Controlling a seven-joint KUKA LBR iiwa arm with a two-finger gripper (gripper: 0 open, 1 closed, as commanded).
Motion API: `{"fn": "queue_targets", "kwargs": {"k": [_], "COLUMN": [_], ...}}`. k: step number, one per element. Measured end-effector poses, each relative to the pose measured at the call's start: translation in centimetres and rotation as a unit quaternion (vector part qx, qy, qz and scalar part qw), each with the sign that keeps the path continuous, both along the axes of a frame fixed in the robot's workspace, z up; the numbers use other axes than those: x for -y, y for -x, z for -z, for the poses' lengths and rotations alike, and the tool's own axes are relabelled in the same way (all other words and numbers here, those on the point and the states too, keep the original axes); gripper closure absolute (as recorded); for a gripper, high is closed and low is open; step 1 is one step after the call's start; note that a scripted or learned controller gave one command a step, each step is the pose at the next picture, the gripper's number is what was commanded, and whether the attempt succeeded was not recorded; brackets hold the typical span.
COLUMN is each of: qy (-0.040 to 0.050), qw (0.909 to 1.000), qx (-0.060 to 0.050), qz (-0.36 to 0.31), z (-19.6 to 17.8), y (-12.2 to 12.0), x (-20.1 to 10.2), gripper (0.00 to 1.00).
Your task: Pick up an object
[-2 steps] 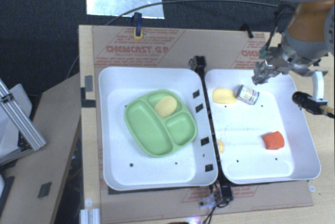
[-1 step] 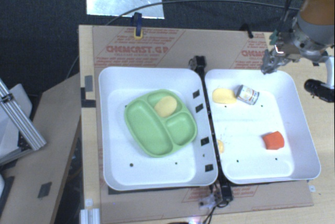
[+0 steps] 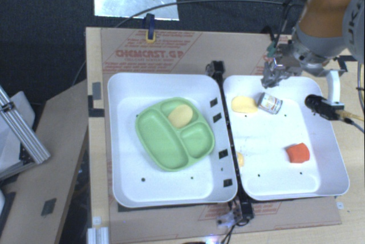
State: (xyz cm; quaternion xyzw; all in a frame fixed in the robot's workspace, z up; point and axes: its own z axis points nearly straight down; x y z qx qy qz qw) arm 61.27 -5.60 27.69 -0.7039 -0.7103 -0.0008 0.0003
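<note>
From above, two shallow white bins sit side by side on a brown board. The left bin takes up the middle of the frame and holds a green divided tray, tilted on a diagonal. A pale yellow oval piece rests in the tray's upper small compartment.

The right bin lies in the right half of the frame. Near its upper left corner a yellow rounded object lies just beside a small can on its side, the two close to touching. Lower right in that bin, well apart from them, sits an orange-red block. A small yellowish bit lies against the bin's left wall.

The grey arm with its orange band comes in from the upper right. Its gripper hangs above the can, at the bin's upper edge. Whether it is wide or narrow I cannot tell; it looks to hold nothing.
</note>
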Motion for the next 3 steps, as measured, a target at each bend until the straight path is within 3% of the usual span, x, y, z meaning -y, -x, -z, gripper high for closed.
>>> {"fn": "queue_targets", "kwargs": {"k": [3], "qy": [-0.0003], "qw": [1.0000], "qx": [0.000], "qz": [0.000], "z": [0.9], "y": [2.0], "x": [-15.6], "gripper": [1.00]}}
